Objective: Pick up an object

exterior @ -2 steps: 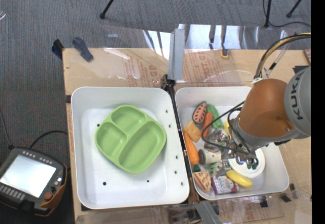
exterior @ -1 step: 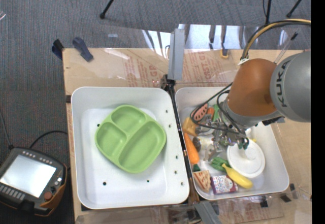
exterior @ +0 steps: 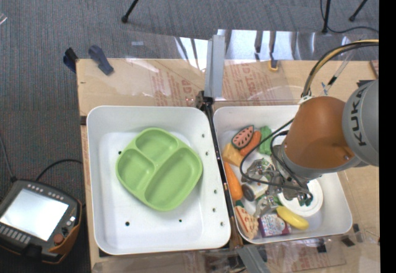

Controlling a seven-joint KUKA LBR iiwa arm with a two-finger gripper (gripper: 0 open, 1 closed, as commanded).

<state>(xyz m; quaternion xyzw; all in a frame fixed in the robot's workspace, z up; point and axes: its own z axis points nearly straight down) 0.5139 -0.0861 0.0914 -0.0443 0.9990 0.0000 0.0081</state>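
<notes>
Orange-banded wrist (exterior: 318,135) hides the hand; whether it is apart or together cannot be told; beneath it the right bin (exterior: 343,216) crowds one banana (exterior: 291,217), one carrot (exterior: 233,182), one watermelon slice (exterior: 243,136); the left bin (exterior: 102,228) holds one green plate (exterior: 159,168).

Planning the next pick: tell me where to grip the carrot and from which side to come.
Grip the carrot across its narrow width near mid-length, coming from straight above. It lies flat and long beside the right bin's left wall, so fingers would probably best close across it, though the wall-side gap looks tight.
</notes>
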